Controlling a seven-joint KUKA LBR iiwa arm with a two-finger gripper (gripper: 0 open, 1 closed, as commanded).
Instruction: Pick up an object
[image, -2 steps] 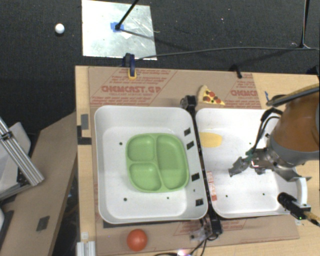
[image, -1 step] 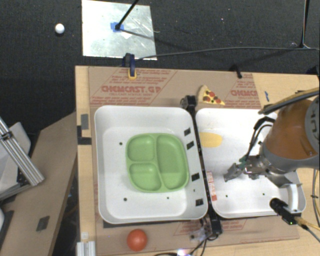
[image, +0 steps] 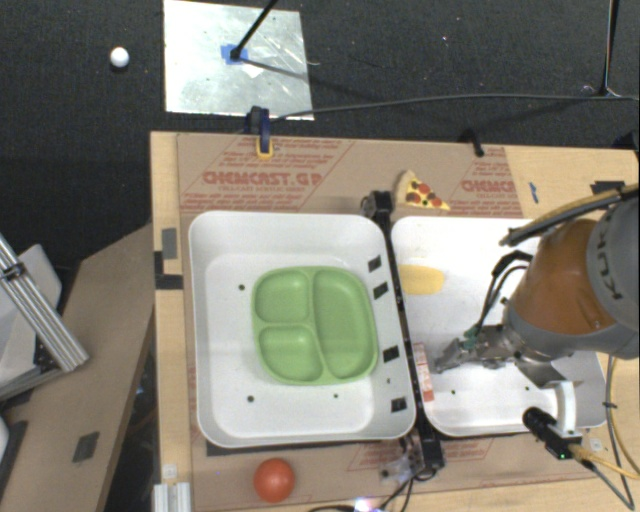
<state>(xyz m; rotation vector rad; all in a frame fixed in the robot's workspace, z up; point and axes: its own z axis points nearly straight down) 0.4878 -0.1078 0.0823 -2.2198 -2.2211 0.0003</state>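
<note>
Smooth glossy green plastic tray (image: 314, 325) (faintly shiny) in a matt white plastic bin (image: 215, 300)

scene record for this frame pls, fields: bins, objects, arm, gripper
left bin: holds green divided plate
right bin: pale yellow object near its left wall
outside bins: pizza slice toy behind the bins; red ball in front of the left bin
arm: over right bin, reaching in from the right
gripper: low over right bin; grasp cannot be told
</note>
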